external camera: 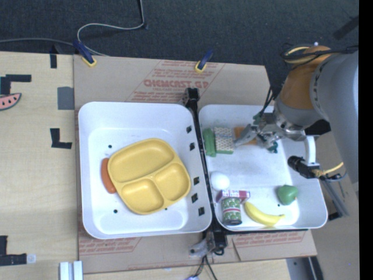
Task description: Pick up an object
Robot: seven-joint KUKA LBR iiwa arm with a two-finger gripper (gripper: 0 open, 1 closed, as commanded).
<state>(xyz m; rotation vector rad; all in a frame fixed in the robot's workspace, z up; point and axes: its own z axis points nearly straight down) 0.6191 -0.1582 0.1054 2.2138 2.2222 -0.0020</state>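
**Desk:** Reaching in over the right bin [303, 217], is the arm anywhere near finishing the pick?

**Photographer:** Not as far as this frame shows. The gripper [256, 134] hangs low in the far half of that bin, just beside the sponge [224, 139], on the side away from the divider. A small orange piece [240, 134] lies between the sponge and the fingertips. I can't make out whether the jaws are spread or closed; the metal blurs together there, and nothing is visibly pinned between them.

**Desk:** So nothing lifted?

**Photographer:** Everything looks to be resting on the bin floor. Working from the sponge: a green strip [208, 143] lies against its divider side; the white ball [220, 181] sits nearer the camera; beyond that, the small can [231, 209] and the banana [261, 214] lie along the near wall, with the green pear-shaped object [286, 194] off toward the arm's side.

**Desk:** And the other bin?

**Photographer:** The left bin [96, 214] holds a yellow divided tray [149, 174] with something orange [107, 175] tucked under its far-left edge.

**Desk:** Your read?

**Photographer:** Approach done, or nearly. The grasp, the lift and proof of a hold all appear still to come. The likeliest target is the sponge or that orange piece.
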